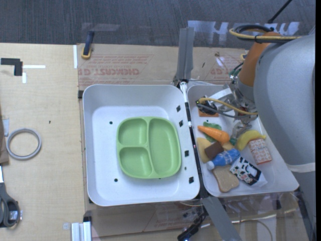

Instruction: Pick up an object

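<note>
We see a smooth, matt green plastic plate (149,147) in a glossy white plastic bin (93,149); the desk (40,99) looks like pale wood, with cardboard (125,67) behind, perhaps.

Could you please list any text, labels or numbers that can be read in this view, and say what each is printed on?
Red lettering on the cardboard sheet behind the left bin: upside down and blurred, unreadable.
Print on the pink-and-white packet in the right bin: too small to read.

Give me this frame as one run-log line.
phase: reaching | gripper: over right bin, above banana and carrot | held: nothing seen | left bin: green plate
</note>
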You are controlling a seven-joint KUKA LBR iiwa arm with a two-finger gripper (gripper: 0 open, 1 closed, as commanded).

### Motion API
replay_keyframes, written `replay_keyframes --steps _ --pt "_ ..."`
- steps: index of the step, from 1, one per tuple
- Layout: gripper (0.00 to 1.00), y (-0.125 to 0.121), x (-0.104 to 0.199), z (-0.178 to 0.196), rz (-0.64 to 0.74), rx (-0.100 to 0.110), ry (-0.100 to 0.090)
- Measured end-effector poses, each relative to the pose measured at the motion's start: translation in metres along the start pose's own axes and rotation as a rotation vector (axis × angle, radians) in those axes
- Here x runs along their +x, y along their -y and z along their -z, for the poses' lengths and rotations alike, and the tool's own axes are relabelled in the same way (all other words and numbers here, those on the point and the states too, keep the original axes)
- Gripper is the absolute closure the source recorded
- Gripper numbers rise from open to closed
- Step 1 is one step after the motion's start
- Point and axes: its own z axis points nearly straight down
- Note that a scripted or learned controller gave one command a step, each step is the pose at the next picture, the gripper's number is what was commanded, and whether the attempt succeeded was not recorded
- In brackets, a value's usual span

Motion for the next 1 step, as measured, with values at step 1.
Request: replay_keyframes --steps 1 --pt "0.00 -0.0114 0.0185 0.0010 -0.031 0.000 -0.003"
